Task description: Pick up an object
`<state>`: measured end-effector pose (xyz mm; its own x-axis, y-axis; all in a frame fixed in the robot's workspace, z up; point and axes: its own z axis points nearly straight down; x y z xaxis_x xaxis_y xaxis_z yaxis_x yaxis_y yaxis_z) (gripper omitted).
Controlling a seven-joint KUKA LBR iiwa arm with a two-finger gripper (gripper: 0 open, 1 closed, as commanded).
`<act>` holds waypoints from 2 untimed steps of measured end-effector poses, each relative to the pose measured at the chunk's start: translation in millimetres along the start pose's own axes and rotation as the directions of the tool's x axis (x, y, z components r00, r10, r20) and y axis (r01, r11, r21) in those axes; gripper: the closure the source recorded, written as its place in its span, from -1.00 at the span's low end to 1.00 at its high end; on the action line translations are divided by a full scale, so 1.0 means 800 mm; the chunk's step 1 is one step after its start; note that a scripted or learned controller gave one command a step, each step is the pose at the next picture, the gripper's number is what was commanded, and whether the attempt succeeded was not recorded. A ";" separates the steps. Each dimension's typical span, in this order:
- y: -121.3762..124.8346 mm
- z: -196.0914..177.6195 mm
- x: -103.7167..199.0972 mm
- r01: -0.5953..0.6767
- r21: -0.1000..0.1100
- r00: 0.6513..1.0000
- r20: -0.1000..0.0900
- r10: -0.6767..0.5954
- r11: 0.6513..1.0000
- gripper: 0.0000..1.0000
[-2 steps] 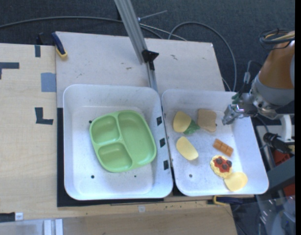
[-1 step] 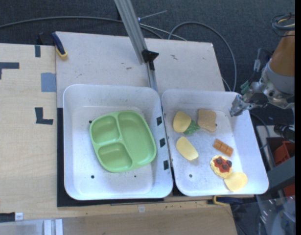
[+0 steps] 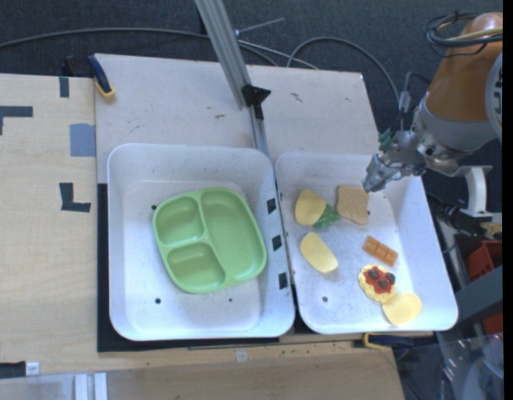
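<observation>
Two shallow white plastic bins side by side on bench. Left bin (image 3: 123,223): glossy green divided plate (image 3: 208,240), three compartments, rounded corners. Right bin (image 3: 431,248): toy food scattered. Tan bread slice (image 3: 353,204), squarish, matte, near upper middle. Yellow lemon-like piece with green leaf (image 3: 312,210) just left of bread. Smooth yellow oval piece (image 3: 319,253) below. Small orange ridged block (image 3: 379,250). Round pizza-like piece with red topping (image 3: 378,282) touching pale yellow disc (image 3: 402,308). Gripper (image 3: 378,176) metallic grey, poised just above-right of bread, nothing between fingers; open or clenched, cannot tell.
</observation>
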<state>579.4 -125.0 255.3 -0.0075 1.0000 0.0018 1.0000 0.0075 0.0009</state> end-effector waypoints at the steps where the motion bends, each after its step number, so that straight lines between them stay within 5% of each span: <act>1: 0.015 -0.003 0.072 0.000 0.001 1.000 0.000 0.000 1.000 1.00; 2: 0.027 0.005 0.127 -0.002 0.002 1.000 0.001 0.002 1.000 1.00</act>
<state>600.1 -23.1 251.2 -0.0059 1.0000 0.0009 1.0000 0.0059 -0.0014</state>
